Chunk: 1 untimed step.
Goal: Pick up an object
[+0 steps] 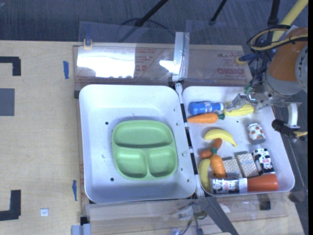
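1. Overhead, in the camera view, two white bins sit side by side: the left bin (93, 131) fills the middle of the frame and the right bin (286, 175) lies at centre right.
2. A green divided tray (144, 148) lies flat in the left bin, its long compartment toward the top of the frame.
3. The arm (286, 67) enters at the upper right, with its orange band over the right bin's top right corner.
4. The gripper (248, 98) hangs over the top of the right bin. It is just above a yellow corn cob (240, 111) and may be touching it. Whether the gripper is spread or pressed together cannot be told (glare and cabling blur it), and nothing can be seen pinched in it.
5. The things to pick all lie in the right bin:
   - A blue bottle (205, 106) lies on its side at the upper left, with a large carrot (203, 117) just below it and the corn cob to their right.
   - A banana (220, 135) lies mid-bin, with a small patterned cup (255, 131) to its right.
   - Two small carrots (216, 161) lie beside a second banana (204, 171) on the left wall, lower down.
   - A red cylinder (263, 182) and a black-and-white can (229, 184) lie along the bottom edge.
   - Patterned blocks (244, 164) and a cow-print piece (264, 159) lie above those two.
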{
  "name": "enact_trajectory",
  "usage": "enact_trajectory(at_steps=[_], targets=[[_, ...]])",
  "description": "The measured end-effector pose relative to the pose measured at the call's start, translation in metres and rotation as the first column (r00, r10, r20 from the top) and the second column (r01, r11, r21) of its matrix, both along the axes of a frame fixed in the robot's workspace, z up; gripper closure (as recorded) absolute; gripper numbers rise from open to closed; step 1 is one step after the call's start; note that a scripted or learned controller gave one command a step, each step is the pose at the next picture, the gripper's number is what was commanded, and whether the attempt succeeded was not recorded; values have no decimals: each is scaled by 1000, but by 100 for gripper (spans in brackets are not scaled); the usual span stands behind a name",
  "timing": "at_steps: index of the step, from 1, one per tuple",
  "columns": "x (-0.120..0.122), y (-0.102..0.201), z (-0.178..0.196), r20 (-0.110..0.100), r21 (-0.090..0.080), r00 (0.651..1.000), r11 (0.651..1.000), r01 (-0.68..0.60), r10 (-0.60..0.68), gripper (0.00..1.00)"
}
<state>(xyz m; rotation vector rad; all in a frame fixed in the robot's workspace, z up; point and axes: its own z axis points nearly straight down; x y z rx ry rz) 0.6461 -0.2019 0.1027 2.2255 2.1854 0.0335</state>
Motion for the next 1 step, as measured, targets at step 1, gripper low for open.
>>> enact_trajectory(at_steps=[1], targets=[[5,-1,19,18,-5,1000,1000,-1,2,100]])
